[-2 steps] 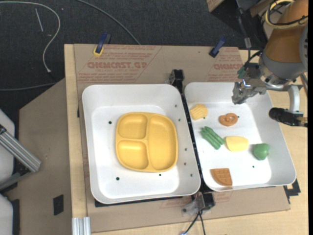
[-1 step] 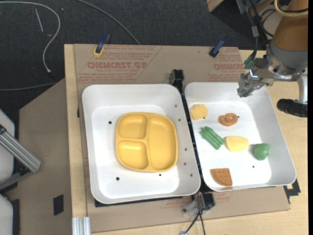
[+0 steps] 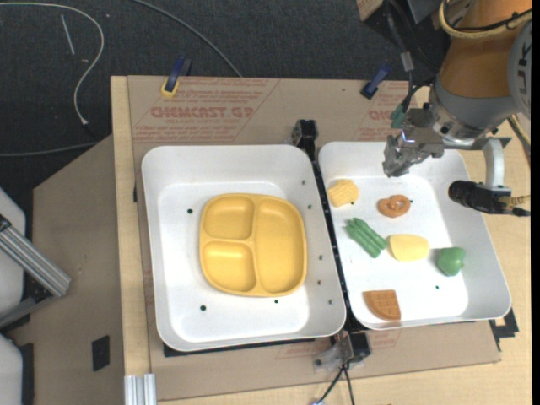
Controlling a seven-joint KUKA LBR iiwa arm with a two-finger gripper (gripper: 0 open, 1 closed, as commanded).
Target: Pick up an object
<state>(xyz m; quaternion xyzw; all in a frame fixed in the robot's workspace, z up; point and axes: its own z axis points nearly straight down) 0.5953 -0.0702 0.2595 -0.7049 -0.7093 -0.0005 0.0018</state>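
Orange-brown wafer piece nearest the camera, well to the near side of the brown ring. Yellow lump just nearward of that ring. Straight beyond the ring, grey gripper hanging over the right bin, nothing seen in it; open or closed, cannot tell. Likely target: the ring, just camera-ward of the gripper, round, hence no favoured axis.

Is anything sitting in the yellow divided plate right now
Empty. All three compartments of the yellow plate in the left bin show bare yellow plastic.
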